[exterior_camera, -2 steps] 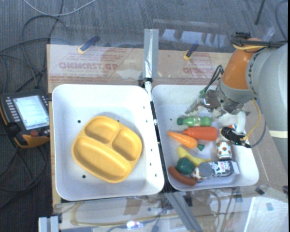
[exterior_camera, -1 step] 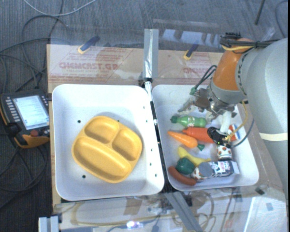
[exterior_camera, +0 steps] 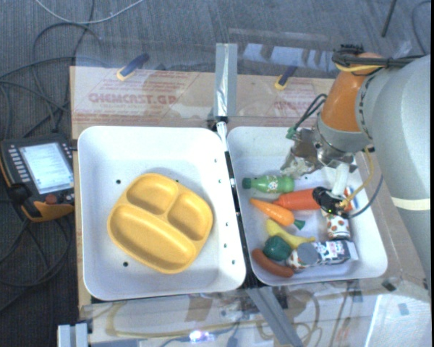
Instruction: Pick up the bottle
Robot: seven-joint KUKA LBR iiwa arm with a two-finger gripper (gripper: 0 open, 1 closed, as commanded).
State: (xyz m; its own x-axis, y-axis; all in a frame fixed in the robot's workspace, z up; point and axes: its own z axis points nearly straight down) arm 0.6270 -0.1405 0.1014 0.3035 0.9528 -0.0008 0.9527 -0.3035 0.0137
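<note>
- Camera view: the bottle (exterior_camera: 270, 185), green with a pale label, lies on its side in the bin (exterior_camera: 264, 154) that the arm reaches over. Its narrow end points away from the arm.
- The claw (exterior_camera: 301, 163) hangs just past the bottle's broad end, on the side farther from the camera. It is offset from the bottle rather than above its middle.
- I cannot tell whether the claw is spread or pressed together, as the wrist hides that part. The bottle is not in its grip.
- An orange carrot (exterior_camera: 300, 199) lies just on the near side of the bottle's broad end, touching it or nearly so. A second carrot (exterior_camera: 273, 212) lies a little farther on the same side.
- Judged risk: a straight descent from here would likely meet the bottle's broad end or the bare bin floor beyond the bottle, because the claw is off-centre.
- Judged risk: the bottle is round and lying down, so a squeeze across its curve could make it roll or squirt out toward the carrot.
- Judged risk: a claw lowered on the bottle's near side could catch the carrot instead, or pinch both.
</note>
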